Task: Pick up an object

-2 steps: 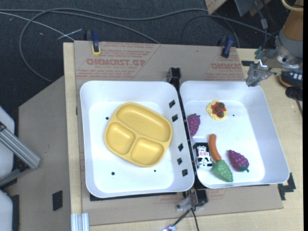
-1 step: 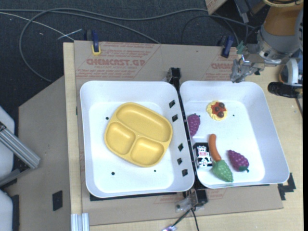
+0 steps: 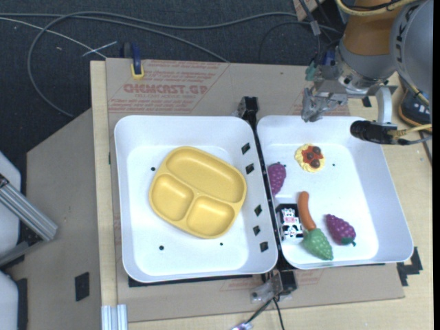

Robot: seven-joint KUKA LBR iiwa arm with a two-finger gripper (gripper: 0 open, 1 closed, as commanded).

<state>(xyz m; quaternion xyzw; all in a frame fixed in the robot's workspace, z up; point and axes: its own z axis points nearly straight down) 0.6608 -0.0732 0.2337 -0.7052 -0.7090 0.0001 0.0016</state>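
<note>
My gripper (image 3: 313, 111) hangs over the far edge of the right bin (image 3: 371, 184), its fingertips close together with nothing between them. The toys all lie nearer the front than the gripper. A small yellow pizza toy with red dots (image 3: 310, 157) is closest, just below it. A purple grape bunch (image 3: 276, 177) rests against the bin's left wall. An orange carrot with a green top (image 3: 311, 227) lies near the front, beside a black-and-white cow toy (image 3: 289, 223) and a second purple grape bunch (image 3: 339, 229).
The left bin (image 3: 134, 184) holds a yellow divided plate (image 3: 197, 192). A black clip strip (image 3: 256, 184) runs between the two bins. Cardboard (image 3: 172, 88) lies under both bins, with cables on the dark floor behind.
</note>
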